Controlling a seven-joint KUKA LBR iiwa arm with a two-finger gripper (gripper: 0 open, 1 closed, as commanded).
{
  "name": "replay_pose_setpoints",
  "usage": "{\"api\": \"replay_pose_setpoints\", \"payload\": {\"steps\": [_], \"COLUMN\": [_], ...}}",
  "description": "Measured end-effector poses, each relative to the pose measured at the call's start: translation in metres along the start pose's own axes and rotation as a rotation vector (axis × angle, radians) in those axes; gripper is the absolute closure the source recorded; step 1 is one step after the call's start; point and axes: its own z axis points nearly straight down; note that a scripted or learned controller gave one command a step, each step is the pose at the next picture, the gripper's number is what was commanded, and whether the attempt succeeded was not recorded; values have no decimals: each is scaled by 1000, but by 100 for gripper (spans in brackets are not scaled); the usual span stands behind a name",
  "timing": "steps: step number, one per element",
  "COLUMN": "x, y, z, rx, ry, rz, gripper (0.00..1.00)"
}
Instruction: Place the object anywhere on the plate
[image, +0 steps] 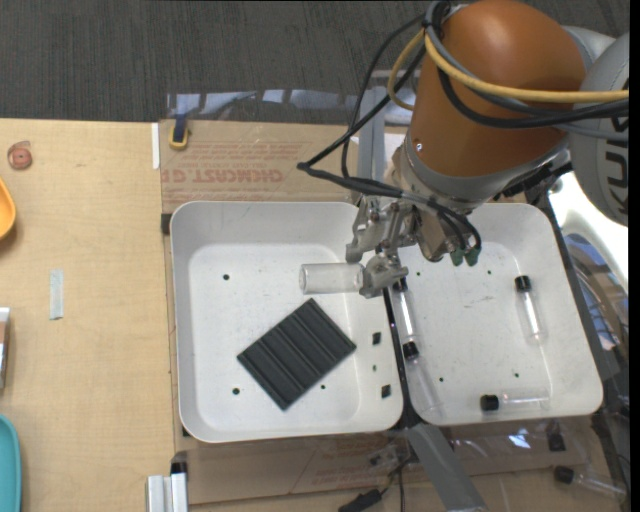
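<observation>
Clear tube (330, 278) lies on its side in left bin (200, 330), upper right part, above dark ribbed plate (297, 353). Tube apart from plate. Gripper (378, 268) at tube's right end; metal fingers (384, 272) close around that end, tube appears clamped between them. Two more tubes in right bin (560, 300).

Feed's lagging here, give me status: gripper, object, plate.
Gripper over left bin, at the clear tube; grip unconfirmed. Dark ribbed plate just below, tilted. More tubes in right bin.
</observation>
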Motion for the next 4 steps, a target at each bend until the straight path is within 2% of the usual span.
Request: {"api": "replay_pose_setpoints", "payload": {"steps": [1,2,3,4], "x": [-24,-32,-153,-153], "y": [102,116,94,94], "z": [47,173,45,-20], "rx": [0,-1,-1,-2], "ry": [2,3,-2,-3], "rz": [-20,-76,-209,-511], "gripper": [100,100,100,100]}}
